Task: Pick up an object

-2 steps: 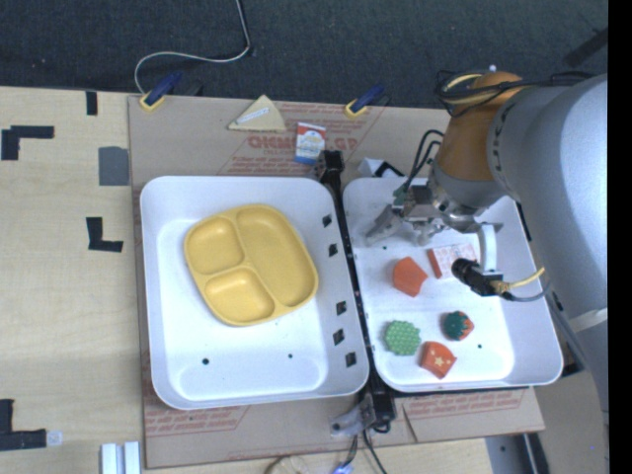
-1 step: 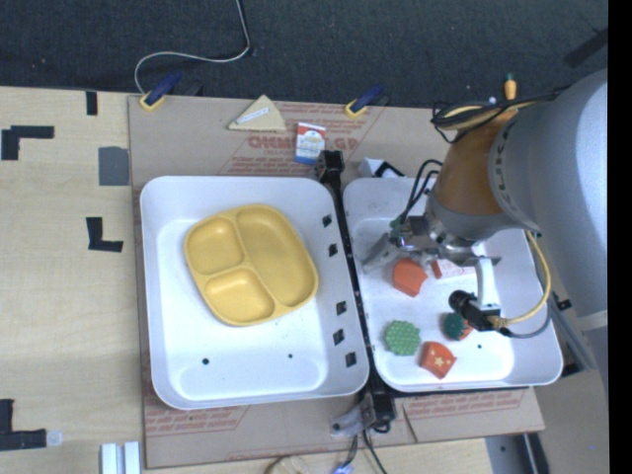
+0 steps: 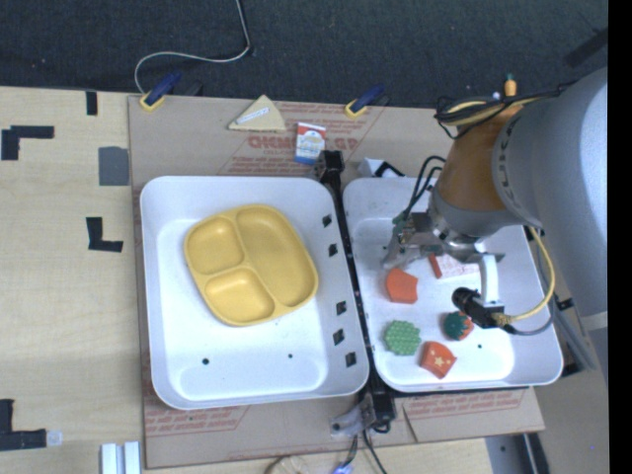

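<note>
My gripper [image 3: 407,248] is low over the right bin [image 3: 533,368], reaching in from the right below the orange wrist band. Just below it and slightly left lies an orange block [image 3: 401,286]; I cannot tell whether the two touch. A red and white flat item [image 3: 451,266] pokes out from under the gripper body. Nearer the front of the bin sit a green knobbly round piece [image 3: 402,337], a red-orange block [image 3: 437,359] and a small green and red ball [image 3: 456,326].
The left bin [image 3: 168,363] holds a yellow three-part plate [image 3: 252,263]. A black divider with clips [image 3: 341,265] runs between the bins. Behind them on the cardboard lie a small red and white carton [image 3: 310,142] and a tan wedge [image 3: 260,115]. A cable [image 3: 523,316] loops off the wrist.
</note>
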You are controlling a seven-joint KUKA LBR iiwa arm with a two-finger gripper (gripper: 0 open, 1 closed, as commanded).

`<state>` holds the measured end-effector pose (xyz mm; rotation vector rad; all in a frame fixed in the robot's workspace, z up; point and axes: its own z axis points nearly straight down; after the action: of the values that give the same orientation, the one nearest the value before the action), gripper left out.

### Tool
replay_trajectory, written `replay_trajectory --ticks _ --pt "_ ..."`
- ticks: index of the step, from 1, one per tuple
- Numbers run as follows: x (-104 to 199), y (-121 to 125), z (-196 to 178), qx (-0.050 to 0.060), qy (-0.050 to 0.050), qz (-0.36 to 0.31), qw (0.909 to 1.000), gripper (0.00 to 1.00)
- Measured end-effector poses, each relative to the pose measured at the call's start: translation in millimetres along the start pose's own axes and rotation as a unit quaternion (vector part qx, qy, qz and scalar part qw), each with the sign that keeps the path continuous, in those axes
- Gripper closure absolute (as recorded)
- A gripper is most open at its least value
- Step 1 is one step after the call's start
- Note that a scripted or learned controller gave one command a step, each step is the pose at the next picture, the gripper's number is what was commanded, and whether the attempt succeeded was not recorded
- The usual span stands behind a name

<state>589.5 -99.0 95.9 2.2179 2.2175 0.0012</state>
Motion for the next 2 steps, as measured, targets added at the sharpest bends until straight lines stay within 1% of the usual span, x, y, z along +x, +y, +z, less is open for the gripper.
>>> replay_trajectory --ticks 1,2 --pt "47.8 -39.1 -88.7 0.002 0.002 -0.001 1.0 1.0" --pt "47.6 -39.4 -88.3 0.003 0.002 -0.001 1.0 0.0"
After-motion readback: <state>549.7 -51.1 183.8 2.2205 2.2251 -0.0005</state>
